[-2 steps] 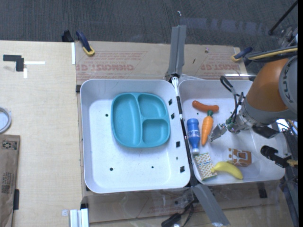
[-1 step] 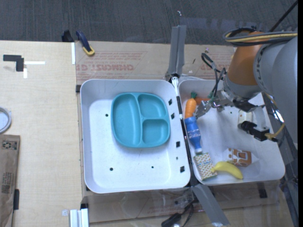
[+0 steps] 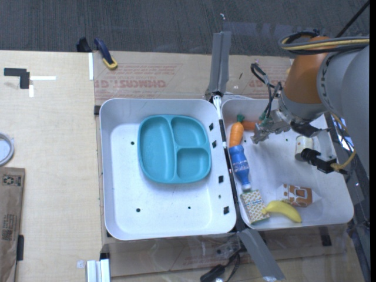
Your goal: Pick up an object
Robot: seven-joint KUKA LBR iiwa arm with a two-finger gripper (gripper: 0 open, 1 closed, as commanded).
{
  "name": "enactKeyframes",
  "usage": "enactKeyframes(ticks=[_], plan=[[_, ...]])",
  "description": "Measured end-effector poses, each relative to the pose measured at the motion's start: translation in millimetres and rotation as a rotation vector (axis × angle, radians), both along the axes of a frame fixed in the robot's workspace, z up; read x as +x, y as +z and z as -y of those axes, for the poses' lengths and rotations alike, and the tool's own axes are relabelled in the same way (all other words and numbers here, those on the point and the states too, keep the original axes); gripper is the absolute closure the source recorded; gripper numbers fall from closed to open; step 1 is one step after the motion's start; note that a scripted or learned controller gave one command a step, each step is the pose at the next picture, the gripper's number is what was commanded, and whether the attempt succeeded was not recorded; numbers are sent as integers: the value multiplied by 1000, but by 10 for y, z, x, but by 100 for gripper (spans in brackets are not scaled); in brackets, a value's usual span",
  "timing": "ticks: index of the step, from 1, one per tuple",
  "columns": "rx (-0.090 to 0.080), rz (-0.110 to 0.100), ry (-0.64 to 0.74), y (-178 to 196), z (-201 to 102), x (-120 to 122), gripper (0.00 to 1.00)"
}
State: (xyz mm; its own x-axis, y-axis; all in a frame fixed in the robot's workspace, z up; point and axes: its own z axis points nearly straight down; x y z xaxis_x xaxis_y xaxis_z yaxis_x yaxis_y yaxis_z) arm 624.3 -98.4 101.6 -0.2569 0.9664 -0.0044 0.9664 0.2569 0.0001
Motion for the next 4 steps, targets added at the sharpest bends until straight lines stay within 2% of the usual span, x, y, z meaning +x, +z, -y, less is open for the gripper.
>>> enactKeyframes(ticks=[1, 2, 3, 4], plan=[[0, 0, 0, -1, -2, -1, 0], [-2, 1, 3, 95, 1, 5, 100], [-2, 1, 2, 94, -1, 5, 0], [2, -1, -179, -92, 489, 343, 0]])
